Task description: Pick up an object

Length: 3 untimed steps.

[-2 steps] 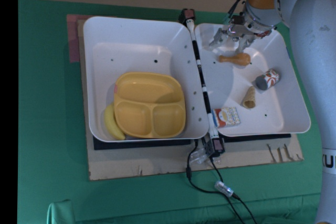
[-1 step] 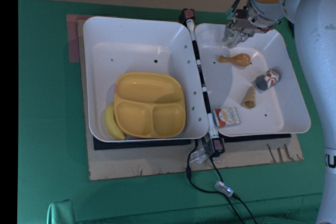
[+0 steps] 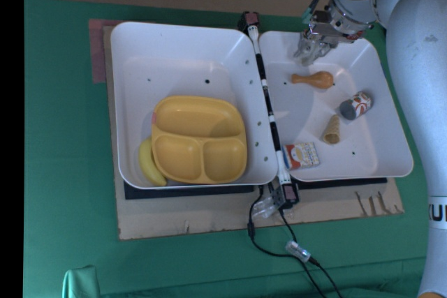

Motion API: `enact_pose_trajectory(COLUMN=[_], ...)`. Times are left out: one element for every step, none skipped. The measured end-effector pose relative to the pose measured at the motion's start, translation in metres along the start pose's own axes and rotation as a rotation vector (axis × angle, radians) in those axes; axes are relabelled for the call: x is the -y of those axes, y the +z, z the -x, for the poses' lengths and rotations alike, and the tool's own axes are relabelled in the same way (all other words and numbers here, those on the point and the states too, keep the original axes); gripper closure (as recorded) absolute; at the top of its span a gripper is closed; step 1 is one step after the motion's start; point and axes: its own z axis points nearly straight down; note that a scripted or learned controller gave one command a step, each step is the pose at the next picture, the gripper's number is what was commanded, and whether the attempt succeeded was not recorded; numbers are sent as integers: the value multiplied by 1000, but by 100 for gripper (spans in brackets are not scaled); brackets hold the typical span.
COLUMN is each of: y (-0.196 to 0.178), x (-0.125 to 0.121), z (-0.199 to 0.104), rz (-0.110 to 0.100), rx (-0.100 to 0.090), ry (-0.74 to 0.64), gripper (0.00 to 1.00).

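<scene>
The left bin (image 3: 133,66) has lots of bare floor along its top and left side. A big yellow tray (image 3: 199,139) fills its lower middle, and a banana (image 3: 149,162) is squeezed between the tray and the bin's left wall, so there is little room to reach there.

In the right bin (image 3: 380,150) the things lie well apart: a toy drumstick (image 3: 316,79), a small can (image 3: 355,106), a cone (image 3: 332,129) and a little box (image 3: 302,155) close to the inner wall. The lower right corner is open floor.

The arm (image 3: 412,31) hangs over that bin's top right corner.

"KU" – perhaps KUKA – on the arm (image 3: 438,209).
</scene>
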Motion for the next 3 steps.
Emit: enact_pose_trajectory(y=[-15,-16,8], x=[-1,0,45], z=[2,5,-18], rz=[2,1,35], rx=[5,11,16], ry=[4,5,5], gripper=[100,0,0])
